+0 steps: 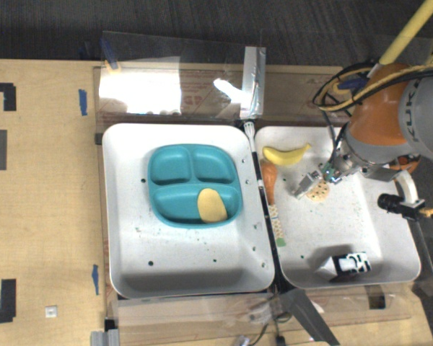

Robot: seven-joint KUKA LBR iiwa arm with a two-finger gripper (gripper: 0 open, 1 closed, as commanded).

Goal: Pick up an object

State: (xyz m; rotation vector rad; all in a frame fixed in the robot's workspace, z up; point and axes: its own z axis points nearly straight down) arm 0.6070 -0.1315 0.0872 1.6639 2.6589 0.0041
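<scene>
In the right bin [390, 244], a yellow banana [285, 153] lies near the far left corner. An orange carrot-like piece [269, 182] rests along the left wall. A tan speckled cookie-like disc [318, 192] lies in the middle. My gripper [312, 181] is low over the right bin, right at the disc's upper left edge, below the banana. Nothing is visibly held. The grey arm with its orange band [379, 121] comes in from the upper right.
A black and white object [351, 263] lies near the right bin's front wall. The left bin [130, 251] holds a teal divided plate [191, 182] with a yellow oval object [212, 206] on it. Cables [339, 92] loop behind the arm.
</scene>
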